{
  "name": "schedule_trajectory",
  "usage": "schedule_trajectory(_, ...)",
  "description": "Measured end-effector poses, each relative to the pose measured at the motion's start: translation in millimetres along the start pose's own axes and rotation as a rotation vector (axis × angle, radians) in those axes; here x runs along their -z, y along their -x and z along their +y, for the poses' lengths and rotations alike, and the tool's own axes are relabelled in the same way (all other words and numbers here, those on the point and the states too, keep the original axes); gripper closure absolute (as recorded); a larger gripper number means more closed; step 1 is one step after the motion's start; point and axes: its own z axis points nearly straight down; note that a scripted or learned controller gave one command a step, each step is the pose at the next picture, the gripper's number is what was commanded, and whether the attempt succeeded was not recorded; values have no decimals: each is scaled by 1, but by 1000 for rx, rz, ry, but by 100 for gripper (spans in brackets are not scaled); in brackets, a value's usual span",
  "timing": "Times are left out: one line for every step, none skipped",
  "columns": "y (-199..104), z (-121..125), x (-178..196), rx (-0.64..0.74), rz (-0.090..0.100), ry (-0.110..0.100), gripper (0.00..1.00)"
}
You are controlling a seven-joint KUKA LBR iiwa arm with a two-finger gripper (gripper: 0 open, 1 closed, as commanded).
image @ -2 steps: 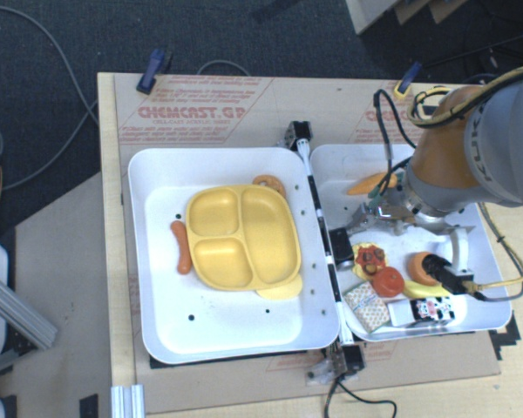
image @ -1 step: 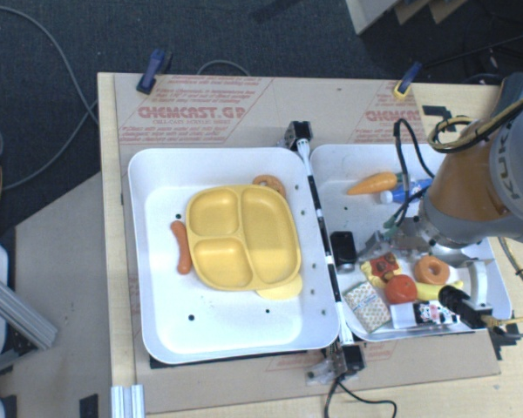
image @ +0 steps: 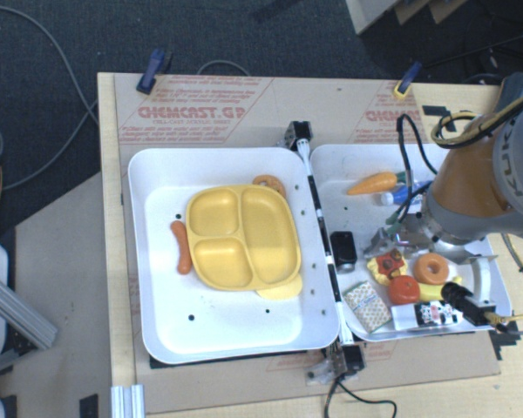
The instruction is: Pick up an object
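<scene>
My gripper (image: 390,240) is low in the right bin (image: 353,158), just above a cluster of small toys. Under and beside it lie a red and yellow piece (image: 386,265), a red tomato (image: 404,289) and a glazed donut (image: 433,268). An orange carrot (image: 373,183) lies at the bin's far side. A black block (image: 343,248) sits by the left wall and a patterned white cube (image: 366,306) near the front. The grey wrist hides the gripper's tips and I see nothing held.
The left bin (image: 148,320) holds a yellow divided plate (image: 244,238), an orange sausage (image: 182,246) to its left and a brown ring (image: 268,183) behind it. Blue clamps (image: 151,70) grip the bench's far edge. Cables (image: 410,159) hang over the right bin's back.
</scene>
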Motion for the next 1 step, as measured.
schedule_trajectory(-65,25,90,2,1,-1,100)
